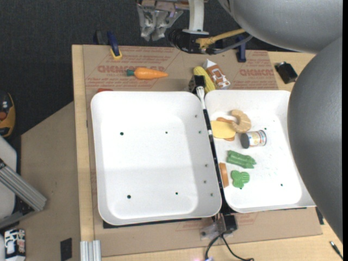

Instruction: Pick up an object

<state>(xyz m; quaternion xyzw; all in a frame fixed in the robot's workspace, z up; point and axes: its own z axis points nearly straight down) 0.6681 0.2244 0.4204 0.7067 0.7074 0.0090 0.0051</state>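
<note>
You are at the approach step: the gripper (154, 25) hangs beyond the bench's far edge, its grip unreadable; next, descend on the small silver can (254, 140).

Red lettering on the cardboard sheet (255, 69) is unreadable.

A brown cardboard sheet (81, 145) with red lettering covers the counter (43, 129) beneath the two shallow white plastic bins (109, 145). Blue-handled clamps (114, 47) pin the sheet's far edge. At the left edge lies a ribbed grey metal rail (22, 186). A black cable (228, 249) trails off the near edge.
</note>
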